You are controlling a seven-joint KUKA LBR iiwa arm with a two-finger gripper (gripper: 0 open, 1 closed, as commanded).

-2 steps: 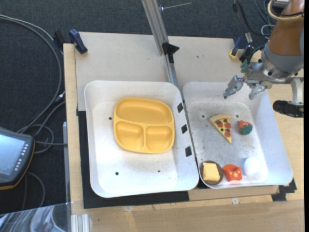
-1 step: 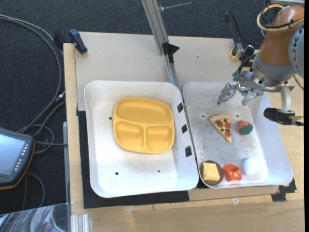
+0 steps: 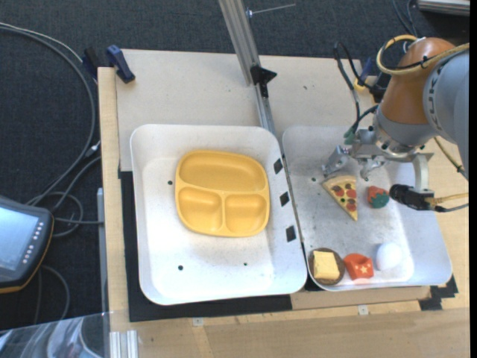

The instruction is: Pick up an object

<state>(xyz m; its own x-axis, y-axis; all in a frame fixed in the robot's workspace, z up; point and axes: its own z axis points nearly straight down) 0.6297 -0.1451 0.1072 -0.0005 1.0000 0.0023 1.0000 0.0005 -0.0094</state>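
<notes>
Two white bins (image 3: pixel 149 274); one yellow divided plate (image 3: pixel 222 193); five toy food pieces (image 3: pixel 343 195).

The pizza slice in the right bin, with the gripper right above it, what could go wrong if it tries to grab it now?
1. The pizza slice lies flat, so the gripper, now by its upper edge, may slide off rather than catch it.
2. The strawberry toy sits close beside the slice and could get knocked or grabbed instead.
3. The slice may get pushed toward the toys at the bin's front edge.
</notes>
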